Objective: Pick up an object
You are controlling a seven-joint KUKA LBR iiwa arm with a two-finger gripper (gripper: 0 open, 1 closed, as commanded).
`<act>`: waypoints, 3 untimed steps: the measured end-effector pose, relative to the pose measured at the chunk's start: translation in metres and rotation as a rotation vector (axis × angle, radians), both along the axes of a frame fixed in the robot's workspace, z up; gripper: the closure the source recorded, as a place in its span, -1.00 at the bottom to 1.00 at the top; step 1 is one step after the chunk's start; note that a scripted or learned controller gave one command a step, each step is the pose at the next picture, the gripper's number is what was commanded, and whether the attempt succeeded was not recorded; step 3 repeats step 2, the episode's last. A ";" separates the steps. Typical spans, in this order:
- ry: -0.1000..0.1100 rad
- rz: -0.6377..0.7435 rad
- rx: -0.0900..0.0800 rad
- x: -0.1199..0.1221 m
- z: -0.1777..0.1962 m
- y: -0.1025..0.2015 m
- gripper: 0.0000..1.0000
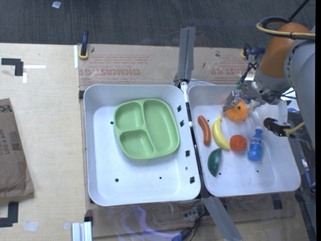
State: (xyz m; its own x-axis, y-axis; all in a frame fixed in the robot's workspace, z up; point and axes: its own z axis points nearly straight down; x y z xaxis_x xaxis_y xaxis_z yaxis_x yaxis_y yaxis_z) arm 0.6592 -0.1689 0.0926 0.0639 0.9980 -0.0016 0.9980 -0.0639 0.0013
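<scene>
Dark carpet floor [130,9], pale wooden bench [40,134], cardboard sheet [130,64]

Crowded right bin [281,182]; open front-right corner.

Bench [45,84] bears bins [100,149] (two).

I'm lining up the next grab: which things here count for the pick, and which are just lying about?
For the pick, all in the right bin:
orange fruit, at the gripper
banana
sausage
tomato
blue bottle
green avocado

Lying about:
green divided plate in the left bin
brown paper bag on the bench
</scene>
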 end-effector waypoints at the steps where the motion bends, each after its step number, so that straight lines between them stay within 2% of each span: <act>1: 0.000 0.003 -0.002 0.000 0.010 0.000 1.00; 2: 0.001 0.217 0.000 0.000 0.103 0.071 1.00; 3: 0.001 0.217 0.000 0.000 0.103 0.071 1.00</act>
